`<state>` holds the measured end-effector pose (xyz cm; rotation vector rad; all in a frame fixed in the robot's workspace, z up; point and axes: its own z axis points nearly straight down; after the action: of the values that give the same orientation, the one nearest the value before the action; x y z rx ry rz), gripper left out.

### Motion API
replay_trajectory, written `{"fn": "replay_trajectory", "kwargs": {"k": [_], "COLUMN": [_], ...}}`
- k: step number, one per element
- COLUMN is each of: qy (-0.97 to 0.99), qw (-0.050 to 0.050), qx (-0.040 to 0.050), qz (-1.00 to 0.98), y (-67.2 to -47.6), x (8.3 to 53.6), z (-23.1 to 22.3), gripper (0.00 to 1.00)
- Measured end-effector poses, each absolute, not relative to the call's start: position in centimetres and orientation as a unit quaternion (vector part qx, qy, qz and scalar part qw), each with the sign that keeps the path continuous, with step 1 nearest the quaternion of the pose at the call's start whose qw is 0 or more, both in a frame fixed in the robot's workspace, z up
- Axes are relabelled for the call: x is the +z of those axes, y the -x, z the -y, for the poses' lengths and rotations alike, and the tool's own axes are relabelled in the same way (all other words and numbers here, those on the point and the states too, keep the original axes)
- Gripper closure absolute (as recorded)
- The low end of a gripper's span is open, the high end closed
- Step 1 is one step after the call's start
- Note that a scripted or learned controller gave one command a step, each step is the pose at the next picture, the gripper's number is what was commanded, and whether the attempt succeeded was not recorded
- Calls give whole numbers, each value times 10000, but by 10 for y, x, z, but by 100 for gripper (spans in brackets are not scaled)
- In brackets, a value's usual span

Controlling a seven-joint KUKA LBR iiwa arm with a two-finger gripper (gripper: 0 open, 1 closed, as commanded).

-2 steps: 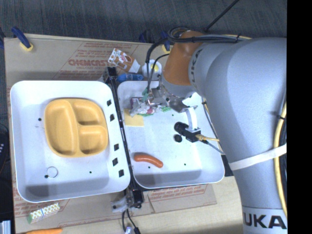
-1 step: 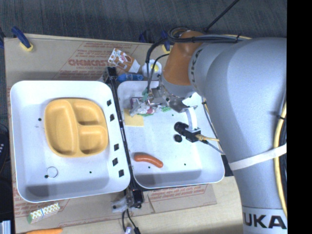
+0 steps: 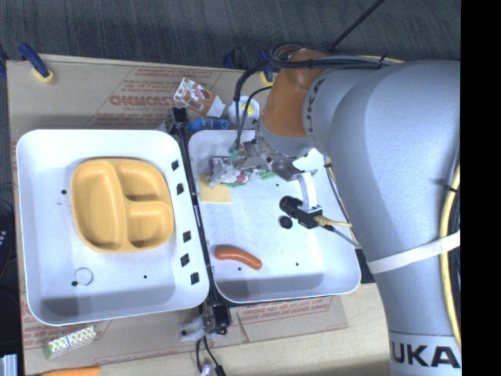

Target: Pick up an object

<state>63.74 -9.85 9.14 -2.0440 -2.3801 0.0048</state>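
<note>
In the right bin [image 3: 337,276] an orange sausage [image 3: 237,257] lies near the front wall. A pale yellow flat square [image 3: 217,191] rests at the bin's left side. Just above it sits a crumpled shiny wrapper [image 3: 228,172] with green and pink print. My gripper [image 3: 244,160] is down in the back of this bin, right over the wrapper and seemingly touching it. The grey arm with its orange band [image 3: 286,100] covers the bin's back right corner. Nothing visibly hangs from the gripper.
The left bin [image 3: 31,210] holds a yellow divided tray [image 3: 123,202] and a small clear ring [image 3: 83,276]. A black fitting with a yellow-tipped cable [image 3: 301,212] hangs over the right bin. Loose packets lie on the cardboard behind and in front of the bins.
</note>
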Motion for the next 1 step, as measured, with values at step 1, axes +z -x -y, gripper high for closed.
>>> {"fn": "replay_trajectory", "kwargs": {"k": [1], "qy": [6515], "qw": [21], "qx": [15], "qz": [7586], "y": [-637], "x": [91], "z": [98], "gripper": [0]}}
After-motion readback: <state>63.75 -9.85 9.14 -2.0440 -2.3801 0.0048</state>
